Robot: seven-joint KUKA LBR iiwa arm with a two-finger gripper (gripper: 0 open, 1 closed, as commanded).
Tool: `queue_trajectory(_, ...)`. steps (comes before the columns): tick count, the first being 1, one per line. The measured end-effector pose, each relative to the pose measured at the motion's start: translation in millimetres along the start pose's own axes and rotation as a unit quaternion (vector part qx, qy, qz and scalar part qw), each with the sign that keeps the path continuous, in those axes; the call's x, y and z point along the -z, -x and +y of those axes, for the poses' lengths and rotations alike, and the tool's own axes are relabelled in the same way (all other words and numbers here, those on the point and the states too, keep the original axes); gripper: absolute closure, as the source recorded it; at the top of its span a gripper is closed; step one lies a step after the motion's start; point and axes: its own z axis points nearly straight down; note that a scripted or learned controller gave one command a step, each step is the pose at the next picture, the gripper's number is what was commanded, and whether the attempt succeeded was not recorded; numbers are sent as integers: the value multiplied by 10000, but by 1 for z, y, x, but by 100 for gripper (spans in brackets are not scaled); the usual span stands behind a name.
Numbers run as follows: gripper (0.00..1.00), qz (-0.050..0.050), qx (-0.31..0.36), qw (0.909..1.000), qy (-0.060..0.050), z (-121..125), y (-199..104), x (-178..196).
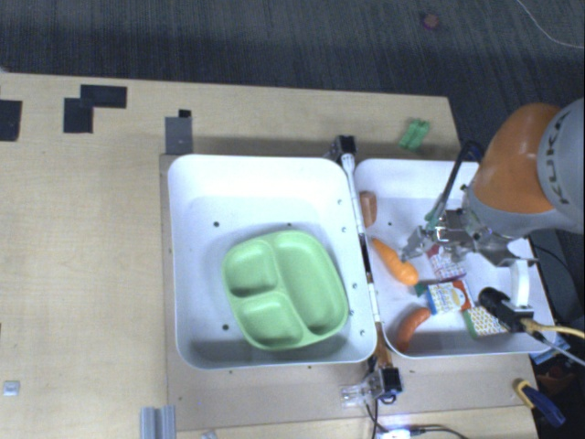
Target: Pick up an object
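Your gripper [437, 241] hangs low over the middle of the shallow white bin on the view's right [407, 183]. From this slant you cannot tell whether it is spread or closed, and nothing is visibly caught in it, so treat the pick as not yet made. Two candidates lie closest: the orange carrot-shaped toy [395, 262], just beside the gripper toward the view's left, and the small red-and-white printed packet [445, 265], almost directly under it. You would likely do better with the carrot, since it is rounded and stands proud of the floor, while the packet lies flat and gives little to pinch. Centre over the carrot's thicker part, turn the wrist so the closing line crosses its narrow width rather than its length, and come straight down before closing. Keep clear of the wall between the bins, which is near. The same bin also holds a brownish sausage-shaped toy [367, 208] close to that wall, an orange-red sausage-shaped toy [411, 326] by the near wall, a blue-edged printed packet [445, 297] and a green-edged packet [484, 321]. In the shallow white bin on the view's left [210, 190] lies a pale green three-compartment plastic plate [283, 288].
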Motion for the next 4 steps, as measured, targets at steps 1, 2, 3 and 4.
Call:
queue_trajectory(1,0,-14,12,10000,60,35,-1,-53)
queue_trajectory(2,100,-29,18,9999,96,37,0,-41)
queue_trajectory(3,100,4,17,10000,18,-35,-39,60)
queue_trajectory(4,100,4,19,10000,5,37,-35,54)
